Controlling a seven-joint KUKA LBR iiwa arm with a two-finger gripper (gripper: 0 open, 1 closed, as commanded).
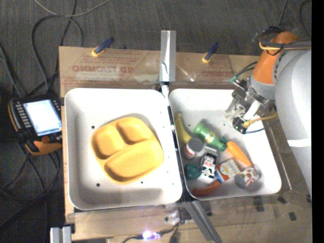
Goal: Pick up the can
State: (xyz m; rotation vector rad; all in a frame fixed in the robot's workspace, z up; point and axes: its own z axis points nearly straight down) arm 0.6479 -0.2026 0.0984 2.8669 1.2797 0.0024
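**Gripper hovers over right bin, can lies among clutter**

The gripper (pixel 242 116) hangs at the two o'clock corner of the right bin (pixel 202 97); whether it is open or closed cannot be told. The can (pixel 193 148) sits near the bin's centre, touching a green bottle (pixel 208 135), just beside a banana (pixel 181 131). A carrot (pixel 239 154) lies toward four o'clock. The left bin (pixel 76 151) holds a yellow divided tray (pixel 127 149).

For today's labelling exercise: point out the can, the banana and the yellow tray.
can (pixel 194 148), camera view, on its round top.
banana (pixel 181 131), camera view, mid-curve.
yellow tray (pixel 136 161), camera view, large lower compartment.
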